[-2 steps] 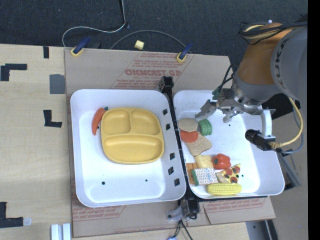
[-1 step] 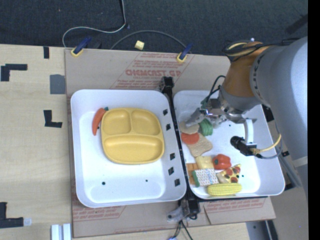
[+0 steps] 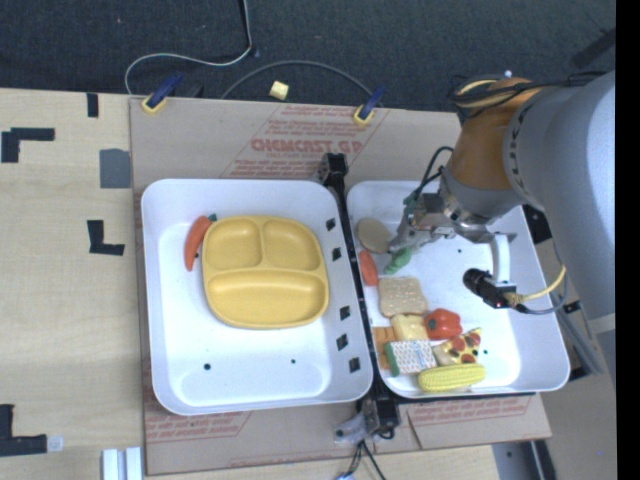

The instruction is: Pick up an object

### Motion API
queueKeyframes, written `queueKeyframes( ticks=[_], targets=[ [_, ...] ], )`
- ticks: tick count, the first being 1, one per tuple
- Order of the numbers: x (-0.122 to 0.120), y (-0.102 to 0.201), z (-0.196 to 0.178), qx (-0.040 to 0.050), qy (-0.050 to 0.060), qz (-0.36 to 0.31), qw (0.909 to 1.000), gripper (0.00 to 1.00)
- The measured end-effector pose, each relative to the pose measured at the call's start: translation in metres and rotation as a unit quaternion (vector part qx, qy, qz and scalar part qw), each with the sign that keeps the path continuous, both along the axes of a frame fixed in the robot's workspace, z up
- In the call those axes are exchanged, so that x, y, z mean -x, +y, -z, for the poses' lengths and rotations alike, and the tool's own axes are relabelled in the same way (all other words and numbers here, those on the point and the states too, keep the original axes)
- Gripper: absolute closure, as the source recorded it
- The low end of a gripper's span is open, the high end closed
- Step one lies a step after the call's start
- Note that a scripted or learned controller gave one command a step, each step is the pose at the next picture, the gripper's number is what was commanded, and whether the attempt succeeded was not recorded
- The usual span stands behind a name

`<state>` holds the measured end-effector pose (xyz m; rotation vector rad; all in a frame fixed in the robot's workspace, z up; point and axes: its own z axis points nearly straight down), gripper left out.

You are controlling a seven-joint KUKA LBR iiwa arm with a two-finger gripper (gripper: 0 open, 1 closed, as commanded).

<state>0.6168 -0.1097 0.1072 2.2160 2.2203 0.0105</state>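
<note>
While the task names no particular thing, the pile of small plastic toy foods in the right white bin (image 3: 545, 353) offers the candidates. Nearest, against that bin's front edge, lies a yellow toy corn cob (image 3: 451, 376), with a pale checkered cracker-like piece (image 3: 410, 354) just beside it and a small pizza-like wedge (image 3: 463, 346) and a red toy pepper (image 3: 443, 322) behind. Further back sit a pale yellow block (image 3: 407, 328) and a tan toast-shaped slice (image 3: 401, 294). All look light, stiff and smooth, so they may slip or skid if pinched off-centre; the corn cob seems best taken across its narrow middle, the flat slices by their edges.

They lie touching, so closing on one could push its neighbours.

Beyond them, toward the bin's back left corner, the gripper (image 3: 408, 248) hangs low over a small green piece (image 3: 399, 261), with a beige round disc (image 3: 372, 233) and an orange strip (image 3: 368, 267) near the dividing wall. Whether the fingers are apart or together I cannot tell; the wrist hides them. A black cable end (image 3: 482, 285) dangles over the bin's middle and could snag.

In the left white bin (image 3: 170, 368) rests a yellow divided plastic plate (image 3: 265, 270), an orange toy carrot (image 3: 195, 240) at its left rim. Both bins stand on the table (image 3: 60, 318).
</note>
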Motion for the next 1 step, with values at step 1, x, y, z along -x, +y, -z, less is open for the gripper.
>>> queueKeyframes(
  ticks=[1],
  targets=[
    [0.0653, 0.0076, -0.0221, 0.0006, 0.006, 0.002, 1.0000, 1.00]
  ],
)
